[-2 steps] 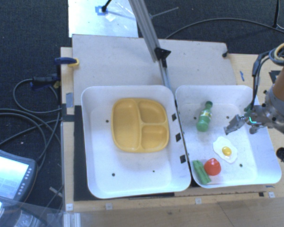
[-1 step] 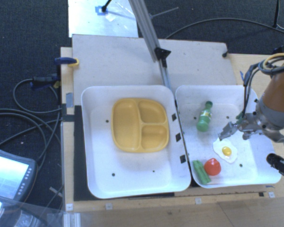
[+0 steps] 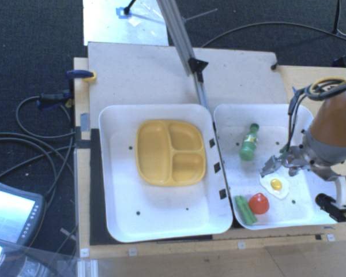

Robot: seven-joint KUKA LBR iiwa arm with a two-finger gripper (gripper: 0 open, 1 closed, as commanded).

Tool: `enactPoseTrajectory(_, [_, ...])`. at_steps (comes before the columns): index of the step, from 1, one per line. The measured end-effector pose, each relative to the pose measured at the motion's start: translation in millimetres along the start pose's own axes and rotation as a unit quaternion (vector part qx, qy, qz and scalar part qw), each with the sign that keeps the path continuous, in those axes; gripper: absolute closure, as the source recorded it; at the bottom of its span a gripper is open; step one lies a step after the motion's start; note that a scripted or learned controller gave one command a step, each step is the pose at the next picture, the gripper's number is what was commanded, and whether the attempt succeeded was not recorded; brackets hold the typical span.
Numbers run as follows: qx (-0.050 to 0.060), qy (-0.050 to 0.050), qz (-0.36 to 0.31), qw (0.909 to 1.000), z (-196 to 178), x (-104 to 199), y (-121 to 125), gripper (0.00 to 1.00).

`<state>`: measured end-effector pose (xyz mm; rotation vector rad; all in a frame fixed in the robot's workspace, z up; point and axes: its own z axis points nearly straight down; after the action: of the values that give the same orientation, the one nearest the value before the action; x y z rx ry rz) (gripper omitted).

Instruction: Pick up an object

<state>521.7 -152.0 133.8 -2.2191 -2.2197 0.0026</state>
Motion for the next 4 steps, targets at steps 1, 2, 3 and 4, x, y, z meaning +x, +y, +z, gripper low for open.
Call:
enactPoseTrajectory(1, [-0.002, -0.001, 0.0, 1.0, 44, 0, 1, 0.0])
enactPoseTrajectory(2, [-0.005, -0.001, 0.001, 1.0, 31, 0, 2, 1.0])
enactPoseTrajectory(3, [-0.004, -0.001, -0.003, 1.0, -12, 3, 3, 1.0])
enactPoseTrajectory(4, [-0.006, -0.002, -0.003, 1.0, -76, 2, 3, 1.0])
